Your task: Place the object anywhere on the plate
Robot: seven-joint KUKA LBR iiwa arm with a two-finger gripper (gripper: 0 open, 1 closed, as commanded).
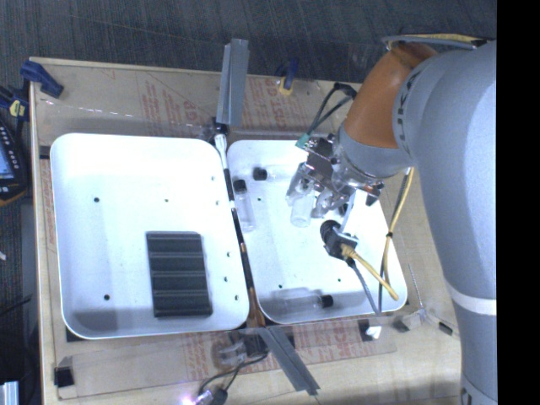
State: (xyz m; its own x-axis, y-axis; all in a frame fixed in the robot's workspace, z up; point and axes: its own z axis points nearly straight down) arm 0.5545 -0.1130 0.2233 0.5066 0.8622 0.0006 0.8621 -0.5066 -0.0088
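Note:
The plate [178,273] is a dark ribbed rectangle lying in the near part of the left bin [76,226]. My gripper [301,199] hangs low over the middle of the right bin [388,298], well to the right of the plate. A clear vial with a black cap [241,199] lies along the right bin's left wall. Another clear vial [299,297] lies near that bin's front wall, below the gripper. A small black piece [260,174] sits to the left of the gripper. Something clear shows at the gripper's tip, but I cannot tell whether it is a held object.
A raised divider [234,226] separates the two bins. A grey bar [231,83] stands up behind them. The arm [422,116] covers the right bin's far right corner, and a black plug with yellow cable [346,247] hangs under the wrist.

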